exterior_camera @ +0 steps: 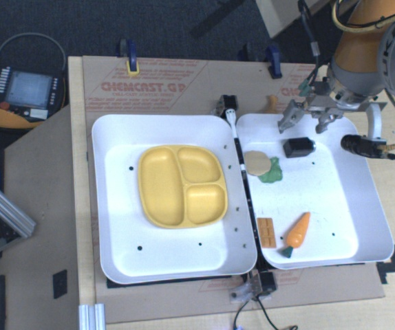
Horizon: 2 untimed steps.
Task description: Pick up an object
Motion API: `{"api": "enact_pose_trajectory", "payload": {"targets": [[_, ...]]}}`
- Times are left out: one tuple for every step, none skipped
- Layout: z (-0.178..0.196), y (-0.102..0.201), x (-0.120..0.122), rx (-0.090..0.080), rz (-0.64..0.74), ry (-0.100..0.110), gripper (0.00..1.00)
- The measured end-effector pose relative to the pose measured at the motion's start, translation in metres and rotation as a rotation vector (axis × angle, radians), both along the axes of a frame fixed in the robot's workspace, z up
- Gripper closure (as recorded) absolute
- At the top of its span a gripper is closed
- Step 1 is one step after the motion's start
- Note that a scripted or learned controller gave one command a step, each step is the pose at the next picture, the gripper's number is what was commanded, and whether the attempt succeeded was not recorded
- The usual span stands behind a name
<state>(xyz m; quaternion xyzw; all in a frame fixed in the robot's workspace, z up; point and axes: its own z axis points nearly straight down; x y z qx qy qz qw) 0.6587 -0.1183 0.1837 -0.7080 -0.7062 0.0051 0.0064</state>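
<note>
- Hand (310,117) above far edge of right bin (363,205), fingers spread apart, nothing between them.
- Black block (298,146) in right bin, just below hand, not touching it.
- Tan disc (256,162) near left wall of right bin, touching green piece (273,171) on its right.
- Carrot (297,230) in near part of right bin, lying at a slant, green end toward near wall.
- Brown cracker (266,232) just left of carrot, against left wall.
- Yellow plate (182,185) with three compartments in middle of left bin (115,205).
- Both bins side by side on brown tabletop (80,184).
</note>
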Motion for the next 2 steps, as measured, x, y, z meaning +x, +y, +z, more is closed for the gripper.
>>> {"api": "enact_pose_trajectory", "payload": {"targets": [[0.01,0.0,0.003,-0.002,0.003,-0.016,0.0],[-0.045,-0.01,0.004,-0.001,0.002,-0.01,0.0]]}}
